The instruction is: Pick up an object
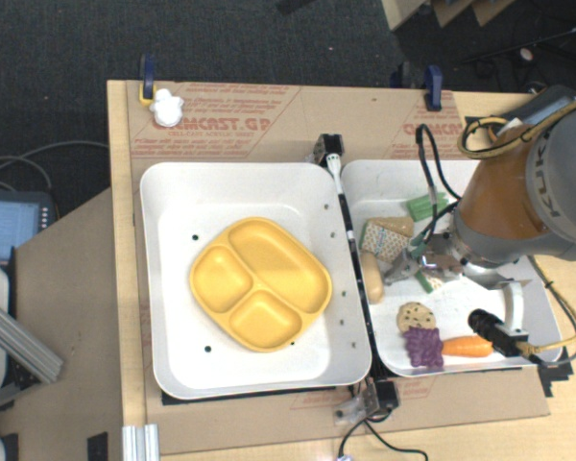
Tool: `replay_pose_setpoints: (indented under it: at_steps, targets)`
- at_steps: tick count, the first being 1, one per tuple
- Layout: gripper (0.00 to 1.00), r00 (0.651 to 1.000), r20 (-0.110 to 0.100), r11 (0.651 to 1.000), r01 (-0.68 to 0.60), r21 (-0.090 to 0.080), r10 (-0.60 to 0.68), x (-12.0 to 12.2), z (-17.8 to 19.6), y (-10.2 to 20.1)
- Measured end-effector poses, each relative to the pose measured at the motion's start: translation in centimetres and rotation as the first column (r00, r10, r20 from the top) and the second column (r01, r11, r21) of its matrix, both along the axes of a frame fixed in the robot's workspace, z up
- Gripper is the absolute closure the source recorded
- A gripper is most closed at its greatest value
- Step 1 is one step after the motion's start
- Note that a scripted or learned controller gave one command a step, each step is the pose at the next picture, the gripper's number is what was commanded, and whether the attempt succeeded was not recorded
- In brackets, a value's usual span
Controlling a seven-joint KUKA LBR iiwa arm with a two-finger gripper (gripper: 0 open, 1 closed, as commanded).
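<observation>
While reaching in from the right over the shallow white right-hand bin (547, 358), hanging low with the two-finger gripper (415, 260) among the small toy foods. Not showing how far open: lost in clutter and glare, so cannot tell, and nothing seen in its hold.

Lying nearest, just beside the gripper on its left: the pale tan speckled wedge (389, 239), slightly up-view, and the tan oblong roll-shaped piece (372, 279), slightly down-view, its long axis running along the wall between the bins. Sitting just behind the gripper, up-view: the small green block (428, 206).

Lying further off toward the near edge: the round chocolate-chip cookie (416, 315), the purple grape bunch (423, 347) and the orange carrot (468, 348), the carrot's length running left to right.

Judging the coming move: probably calling for a short shift leftward, closing across the roll's narrow width rather than along it.
</observation>
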State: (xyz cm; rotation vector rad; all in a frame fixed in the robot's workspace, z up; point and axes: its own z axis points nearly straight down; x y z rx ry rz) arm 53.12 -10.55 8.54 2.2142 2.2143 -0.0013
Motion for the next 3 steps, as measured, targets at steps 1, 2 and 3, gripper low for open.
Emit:
replay_pose_setpoints:
  at_steps: [1, 2, 3]
  targets:
    - [0.00, 1.000, 0.003, 1.000, 0.000, 0.006, 0.000, 1.7, 0.3, -1.4]
    - [0.00, 1.000, 0.002, 1.000, -0.001, 0.006, 0.001, 3.5, 0.3, -2.8]
    - [0.00, 1.000, 0.005, 1.000, -0.002, 0.003, 0.002, 10.3, 0.4, -6.5]
